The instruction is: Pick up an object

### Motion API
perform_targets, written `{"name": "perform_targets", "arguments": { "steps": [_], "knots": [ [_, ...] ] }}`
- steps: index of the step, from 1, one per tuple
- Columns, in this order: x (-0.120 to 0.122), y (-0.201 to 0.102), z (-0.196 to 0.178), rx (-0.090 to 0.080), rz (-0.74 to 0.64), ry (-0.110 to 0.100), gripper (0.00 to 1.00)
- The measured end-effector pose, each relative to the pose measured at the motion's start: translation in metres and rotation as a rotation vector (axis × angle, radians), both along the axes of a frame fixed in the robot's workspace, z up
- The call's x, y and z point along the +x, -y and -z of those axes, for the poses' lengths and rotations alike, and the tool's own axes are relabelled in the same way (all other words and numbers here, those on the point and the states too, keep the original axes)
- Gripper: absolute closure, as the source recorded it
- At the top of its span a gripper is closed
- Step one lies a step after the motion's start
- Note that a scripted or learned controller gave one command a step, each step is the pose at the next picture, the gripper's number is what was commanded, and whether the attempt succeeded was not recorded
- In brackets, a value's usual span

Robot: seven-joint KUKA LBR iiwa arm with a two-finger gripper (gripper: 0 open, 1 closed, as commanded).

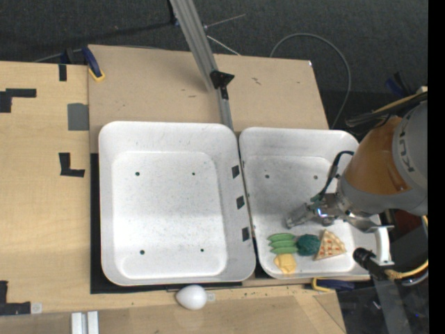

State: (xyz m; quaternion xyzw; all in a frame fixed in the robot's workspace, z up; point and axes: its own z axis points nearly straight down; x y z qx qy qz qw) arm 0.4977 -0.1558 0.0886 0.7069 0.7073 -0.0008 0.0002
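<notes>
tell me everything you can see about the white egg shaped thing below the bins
The white egg-shaped object is smooth, glossy and plastic-looking, with one soft highlight. It lies on its side on the wooden bench, outside both bins, just past the left bin's near rim, at the black mat's edge. Nothing grips it; the gripper is over the right bin.

Right bin crowded near its front edge, open farther back

Green [281,241], teal [307,243], yellow [285,261] and wedge-shaped [330,245] toys clustered along right bin [278,145] front wall; gripper [295,219] just behind them. Left bin [125,134] floor bare. White egg [191,297] outside bins.
</notes>
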Motion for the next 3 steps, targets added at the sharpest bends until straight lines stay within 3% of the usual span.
{"name": "perform_targets", "arguments": {
  "steps": [1,3],
  "knots": [
    [0.0,-0.001,-0.011,0.002,-0.001,-0.001,1.0],
    [-0.007,-0.003,-0.121,0.0,-0.001,0.004,1.0]
  ]
}}
